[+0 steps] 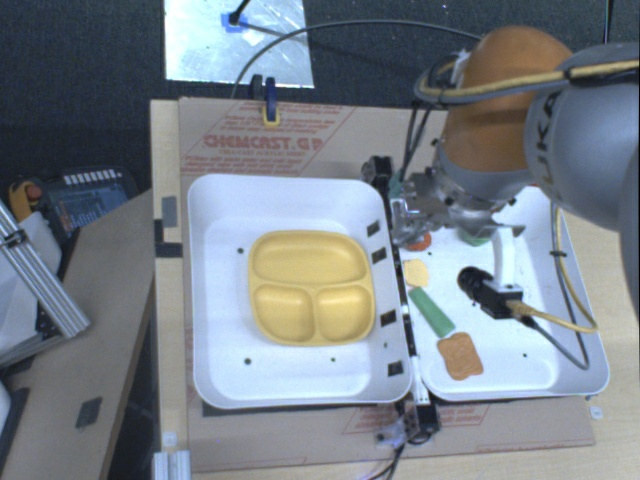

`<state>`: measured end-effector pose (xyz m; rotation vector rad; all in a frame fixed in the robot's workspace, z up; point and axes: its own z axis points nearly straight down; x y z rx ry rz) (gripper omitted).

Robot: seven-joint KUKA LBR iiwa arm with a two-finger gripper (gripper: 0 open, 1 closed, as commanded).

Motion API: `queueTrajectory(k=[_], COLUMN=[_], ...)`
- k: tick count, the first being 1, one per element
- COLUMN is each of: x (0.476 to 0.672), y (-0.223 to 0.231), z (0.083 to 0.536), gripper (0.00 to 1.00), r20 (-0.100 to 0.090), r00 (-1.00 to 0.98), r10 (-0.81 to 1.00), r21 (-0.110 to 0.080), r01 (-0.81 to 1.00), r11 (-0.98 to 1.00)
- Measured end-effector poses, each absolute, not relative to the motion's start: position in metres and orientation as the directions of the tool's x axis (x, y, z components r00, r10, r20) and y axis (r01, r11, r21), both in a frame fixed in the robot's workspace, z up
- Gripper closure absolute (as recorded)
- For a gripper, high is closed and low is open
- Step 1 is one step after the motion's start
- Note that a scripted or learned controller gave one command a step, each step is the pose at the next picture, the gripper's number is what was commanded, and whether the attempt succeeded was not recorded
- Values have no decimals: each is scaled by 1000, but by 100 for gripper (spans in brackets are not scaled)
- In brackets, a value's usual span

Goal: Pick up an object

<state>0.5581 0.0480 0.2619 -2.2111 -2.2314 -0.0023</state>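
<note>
"Got anything yet?"

"No. My tool is low at the right bin's far-left corner; whether it's wide or narrow I can't tell. The green block and orange toast piece lie there, unlifted. The pick remains."

Light: we see bright, even overhead light.
Glare: the white bins nearly wash out; the foil sheet glints.
Shadows: soft, short.
Focus: we find everything slightly soft.
</note>
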Motion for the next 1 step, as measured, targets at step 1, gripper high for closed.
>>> queueTrajectory(k=[1], x=[556], y=[97], z=[240], gripper=[100], r20=[2], r00=[-10], r10=[1000], r21=[-1], r01=[1000], r11=[10])
